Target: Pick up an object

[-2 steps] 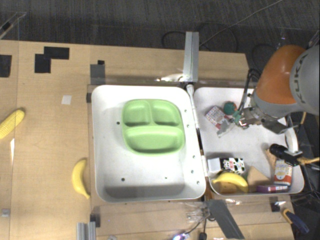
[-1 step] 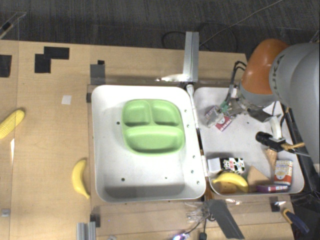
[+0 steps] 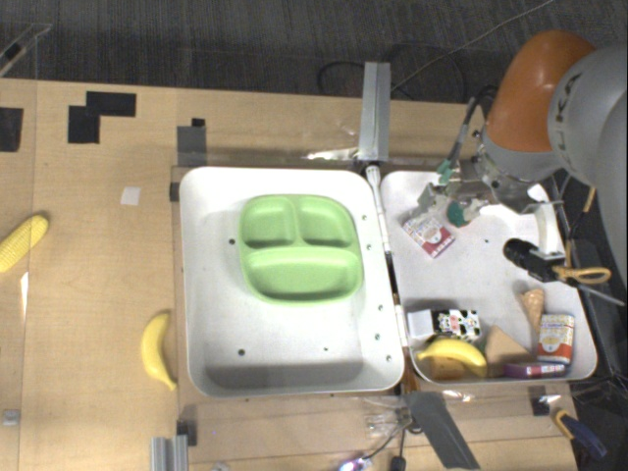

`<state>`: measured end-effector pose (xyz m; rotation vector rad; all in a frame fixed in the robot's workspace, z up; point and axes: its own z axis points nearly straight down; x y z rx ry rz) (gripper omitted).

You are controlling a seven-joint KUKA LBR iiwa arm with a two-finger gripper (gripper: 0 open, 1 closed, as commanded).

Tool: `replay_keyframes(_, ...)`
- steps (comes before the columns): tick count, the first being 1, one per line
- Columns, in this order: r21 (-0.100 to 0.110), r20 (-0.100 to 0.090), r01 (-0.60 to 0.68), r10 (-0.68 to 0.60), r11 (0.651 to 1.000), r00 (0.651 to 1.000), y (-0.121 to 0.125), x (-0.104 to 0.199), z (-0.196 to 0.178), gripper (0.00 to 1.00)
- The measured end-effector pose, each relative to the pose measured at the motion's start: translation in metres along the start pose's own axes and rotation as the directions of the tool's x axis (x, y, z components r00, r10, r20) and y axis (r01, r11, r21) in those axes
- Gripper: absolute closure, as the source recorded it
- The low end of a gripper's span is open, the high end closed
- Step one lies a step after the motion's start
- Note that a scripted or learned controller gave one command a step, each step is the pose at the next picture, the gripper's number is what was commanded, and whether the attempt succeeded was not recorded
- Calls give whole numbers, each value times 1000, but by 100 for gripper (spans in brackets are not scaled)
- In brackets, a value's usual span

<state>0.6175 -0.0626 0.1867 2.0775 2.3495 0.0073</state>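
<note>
From the camera above the desk, the arm (image 3: 554, 91) reaches in from the right over the back of the right bin (image 3: 491, 263), and its gripper (image 3: 453, 192) hangs low just above a small red-and-white packet (image 3: 429, 232) lying flat on the bin floor. Whether the fingers are wide or narrow I cannot tell; they are too small and dark against the wrist, and nothing is seen clamped between them.

The packet looks like the nearest target. It seems thin, light and soft, likely a crinkly wrapper that would slide on the smooth white floor, so a pinch across its short sides near the middle looks safest.

Along the front wall lie a banana (image 3: 452, 356), a small patterned box (image 3: 456, 322) and a little jar (image 3: 556, 334), with scissors (image 3: 549, 263) at the right wall. The left bin (image 3: 206, 263) holds a green divided tray (image 3: 298, 246).
</note>
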Motion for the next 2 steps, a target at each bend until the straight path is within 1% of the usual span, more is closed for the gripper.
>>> replay_keyframes(1,-4,2,17,-17,1000,1000,0,-29,98,0)
replay_keyframes(2,-9,1,23,-23,1000,1000,3,-27,86,100)
